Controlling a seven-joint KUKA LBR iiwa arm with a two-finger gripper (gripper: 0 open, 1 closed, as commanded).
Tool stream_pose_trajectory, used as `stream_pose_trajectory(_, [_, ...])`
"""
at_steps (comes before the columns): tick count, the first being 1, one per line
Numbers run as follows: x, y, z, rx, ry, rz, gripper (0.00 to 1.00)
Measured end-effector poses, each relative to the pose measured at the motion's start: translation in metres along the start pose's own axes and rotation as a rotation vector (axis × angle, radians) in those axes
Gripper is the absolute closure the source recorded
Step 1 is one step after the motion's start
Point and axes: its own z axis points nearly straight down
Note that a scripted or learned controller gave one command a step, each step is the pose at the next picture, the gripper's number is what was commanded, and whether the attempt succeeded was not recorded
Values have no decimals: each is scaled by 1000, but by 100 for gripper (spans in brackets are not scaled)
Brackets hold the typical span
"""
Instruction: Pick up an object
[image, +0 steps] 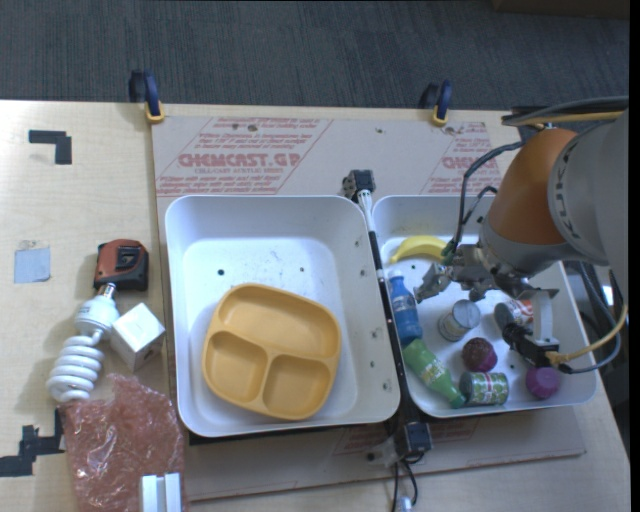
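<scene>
While red "CHEMCAST" lettering runs across the brown sheet behind the bins, labels on the objects are too small to read. Whether the gripper is parted or closed cannot be told. It hangs in the right bin beside the banana, above the silver can, blue bottle and green bottle.

Grey arm, orange band, black cables

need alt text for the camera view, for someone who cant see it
A grey arm with an orange band reaches from the right over the right bin, its gripper above a banana, blue bottle, green bottle and small cans. The left bin holds a yellow divided plate.
</scene>
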Motion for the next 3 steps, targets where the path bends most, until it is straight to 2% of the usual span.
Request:
stream_pose_trajectory(1, [-22, 74, 12, 6, 3, -6, 0])
stream_pose_trajectory(2, [-22, 74, 2, 10, 2, -10, 100])
stream_pose_trajectory(3, [-22, 75, 2, 6, 1, -9, 0])
